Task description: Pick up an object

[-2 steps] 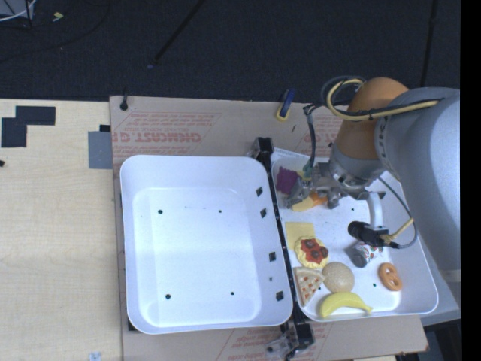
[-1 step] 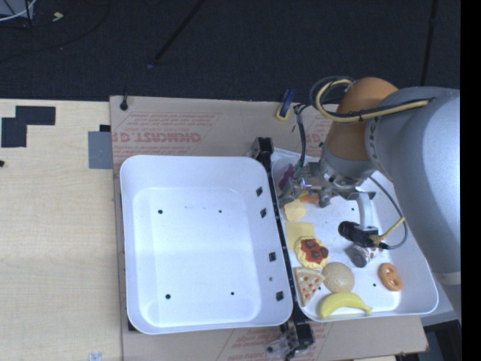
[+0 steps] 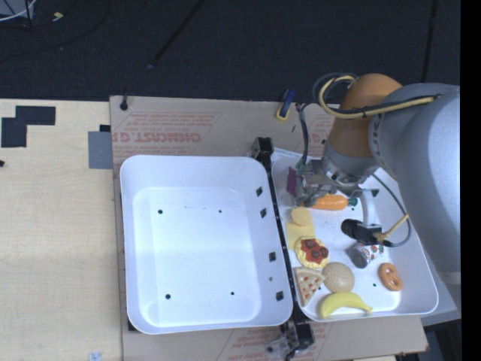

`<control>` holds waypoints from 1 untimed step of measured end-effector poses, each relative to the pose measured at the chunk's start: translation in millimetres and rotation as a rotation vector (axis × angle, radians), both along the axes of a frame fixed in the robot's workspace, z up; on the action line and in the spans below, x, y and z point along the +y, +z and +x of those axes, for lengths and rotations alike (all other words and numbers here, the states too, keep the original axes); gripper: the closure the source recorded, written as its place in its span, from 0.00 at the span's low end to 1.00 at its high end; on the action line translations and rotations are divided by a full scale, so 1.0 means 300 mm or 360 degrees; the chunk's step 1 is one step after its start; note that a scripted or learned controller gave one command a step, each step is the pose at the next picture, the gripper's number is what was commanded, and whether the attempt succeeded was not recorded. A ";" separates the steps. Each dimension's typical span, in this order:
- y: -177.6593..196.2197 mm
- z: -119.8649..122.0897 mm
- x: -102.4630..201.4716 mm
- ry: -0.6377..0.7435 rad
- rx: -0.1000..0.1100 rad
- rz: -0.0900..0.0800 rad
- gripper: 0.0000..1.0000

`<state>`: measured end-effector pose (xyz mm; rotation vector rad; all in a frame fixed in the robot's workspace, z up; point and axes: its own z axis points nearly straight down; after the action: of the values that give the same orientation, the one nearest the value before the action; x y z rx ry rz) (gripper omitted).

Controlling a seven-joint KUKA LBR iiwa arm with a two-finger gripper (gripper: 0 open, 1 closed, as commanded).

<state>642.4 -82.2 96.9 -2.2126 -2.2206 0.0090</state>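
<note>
My gripper (image 3: 310, 191) hangs low over the far left part of the right bin (image 3: 421, 295), under the grey arm with its orange band. An orange carrot-like toy (image 3: 331, 201) lies just to its right, close to or touching it. A purple piece (image 3: 291, 179) sits at its left, near the bin wall. Just in front of the gripper lies a pale yellow round piece (image 3: 301, 216). Whether anything is between the fingers is hidden from this angle.
Nearer in the right bin lie a red-topped tart (image 3: 312, 252), a waffle wedge (image 3: 307, 283), a beige ball (image 3: 338, 277), a banana (image 3: 343, 304), a pretzel (image 3: 389, 276) and a small cup (image 3: 359, 256). The left bin (image 3: 131, 239) adjoins it across a black divider (image 3: 274, 224).
</note>
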 end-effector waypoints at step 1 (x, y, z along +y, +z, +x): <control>0.059 0.004 -0.063 -0.0006 -0.0010 -0.0001 1.00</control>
<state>643.6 -101.1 114.6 -2.2203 -2.2199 0.0027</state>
